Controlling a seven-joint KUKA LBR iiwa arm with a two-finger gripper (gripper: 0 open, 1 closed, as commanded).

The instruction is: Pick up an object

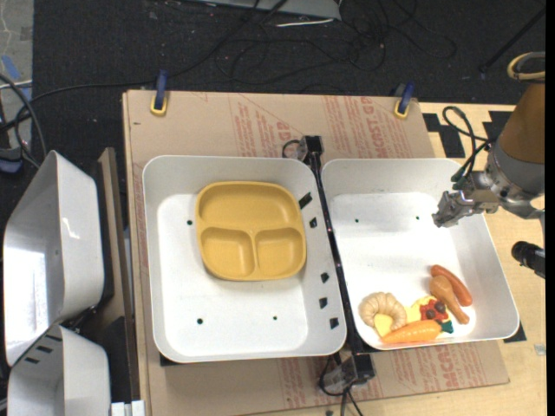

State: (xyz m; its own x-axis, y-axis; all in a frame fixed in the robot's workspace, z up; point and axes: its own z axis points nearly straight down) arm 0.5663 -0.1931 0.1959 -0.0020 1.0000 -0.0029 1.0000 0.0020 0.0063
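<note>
Two white bins sit side by side on the bench. The left bin (165, 319) contains one yellow divided plate (251, 230), positioned toward 12 o'clock of that bin's floor. The right bin (390, 232) contains a cluster of toy food at its 6 o'clock corner — a pale shrimp-like piece (381, 305), an orange carrot (414, 332), two reddish sausages (451, 289) and a small multicoloured piece (431, 308), all touching or just beside one another. The gripper (449, 209) is located at the right bin's 2 o'clock rim, well apart from the cluster; whether its jaws are apart or together cannot be determined at this resolution — nothing is visible between them.
</note>
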